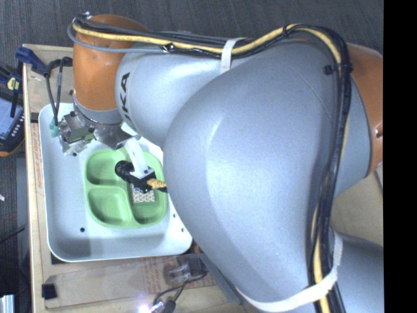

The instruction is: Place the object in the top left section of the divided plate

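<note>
We find the grey metal gripper [69, 134] over the upper left corner of the shallow white plastic bin [98, 243], just outside the upper left rim of the pale green divided plate [92, 175]. From this slant we cannot tell whether it is spread or pressed together.

The plate rests flat on the bin's floor, and the wrist covers part of its upper section. A small pale square piece with a checked, speckled surface [146, 197] lies in the plate's lower right compartment, with its upper edge tucked under the robot's parts. It is well apart from the gripper. The lower left compartment beside it shows bare green.

Above the gripper we see the arm's broad orange band [98, 77], and from there the bulky grey arm body [260, 168] spreads over the whole right side of the view, crossed by a black and yellow cable [195, 44].

The bin sits on a pale wooden bench [98, 282]. At the bench's left edge stands a dark blue and orange device [10, 119], and beyond the bench lies dark grey floor [195, 2].
</note>
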